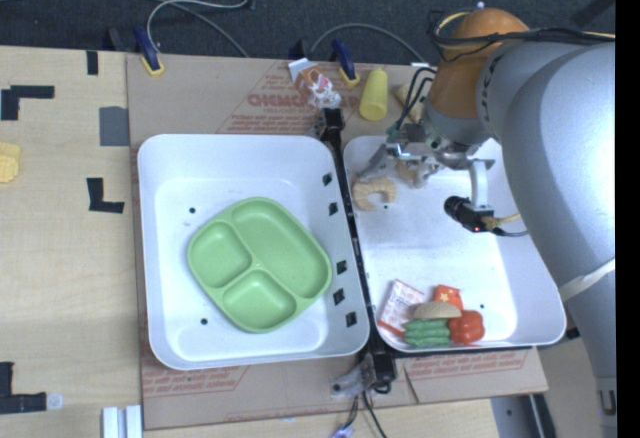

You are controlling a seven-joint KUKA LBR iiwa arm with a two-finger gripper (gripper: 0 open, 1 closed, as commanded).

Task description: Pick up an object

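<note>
1. In the camera view, two shallow white plastic bins are seen side by side on the bench; the left bin (160,226) carries a pale green three-compartment plastic tray (259,263), lying flat near its middle.

2. The right bin (530,311) holds the candidates for picking. A small beige, lumpy object (375,191) (its kind cannot be told) lies at the upper left of this bin, close to the dividing wall. A cluster is gathered at the near edge: a white and red printed packet (399,304), a tan rounded piece (437,309), a green ridged toy vegetable (428,333) and a red round toy (467,327), all touching or nearly so.

3. The grey arm is reached in from the right, and its two-finger gripper (402,154) is lowered over the upper left of the right bin, just beside and above the beige object. This placing is judged to be an approach on that object, since nothing else lies near.

4. Whether the gripper is released or clenched cannot be told, and no object is seen in its grasp.

5. A yellow cylindrical object (373,94) stands outside the bins on the cardboard sheet beyond them.
</note>
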